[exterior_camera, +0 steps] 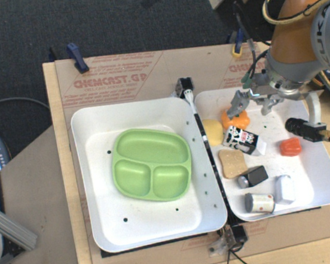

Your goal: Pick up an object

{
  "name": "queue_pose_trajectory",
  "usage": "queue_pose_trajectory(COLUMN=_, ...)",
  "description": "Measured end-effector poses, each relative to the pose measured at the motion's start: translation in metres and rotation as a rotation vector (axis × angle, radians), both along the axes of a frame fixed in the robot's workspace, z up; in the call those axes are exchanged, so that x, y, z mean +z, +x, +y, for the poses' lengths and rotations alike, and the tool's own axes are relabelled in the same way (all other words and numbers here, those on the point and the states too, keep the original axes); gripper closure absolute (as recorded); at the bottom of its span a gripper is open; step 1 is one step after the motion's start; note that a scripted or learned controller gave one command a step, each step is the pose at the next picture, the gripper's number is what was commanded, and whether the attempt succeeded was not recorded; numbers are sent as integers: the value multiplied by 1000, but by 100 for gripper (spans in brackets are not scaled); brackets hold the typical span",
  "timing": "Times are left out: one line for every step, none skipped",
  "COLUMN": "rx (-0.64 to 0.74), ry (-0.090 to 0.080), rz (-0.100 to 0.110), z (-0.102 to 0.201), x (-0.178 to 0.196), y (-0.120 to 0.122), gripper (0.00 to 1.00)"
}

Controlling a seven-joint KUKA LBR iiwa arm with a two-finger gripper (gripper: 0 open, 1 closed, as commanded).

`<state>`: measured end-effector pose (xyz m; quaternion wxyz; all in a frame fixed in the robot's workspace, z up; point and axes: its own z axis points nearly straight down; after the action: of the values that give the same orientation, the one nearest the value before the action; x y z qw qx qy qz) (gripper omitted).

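With the tool spread open at the frame's upper right, one finger touching the orange toy — centre over it before closing, clear of the black-and-white carton.

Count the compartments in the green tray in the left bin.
3. The green tray has one wide compartment across its top, one at lower left, one at lower right.

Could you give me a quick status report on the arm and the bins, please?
Gripper open, low over right bin. Orange object by its left finger, not held. Black-and-white carton close beside it.
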<state>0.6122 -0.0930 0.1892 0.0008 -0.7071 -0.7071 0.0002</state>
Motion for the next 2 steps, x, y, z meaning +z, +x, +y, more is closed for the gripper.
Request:
queue_pose_trajectory(rx=2, ry=2, rz=6, z=40, x=-5, y=-59, gripper=0)
queue_pose_trajectory(rx=0, ry=2, rz=6, z=61, x=-5, y=-113, gripper=0)
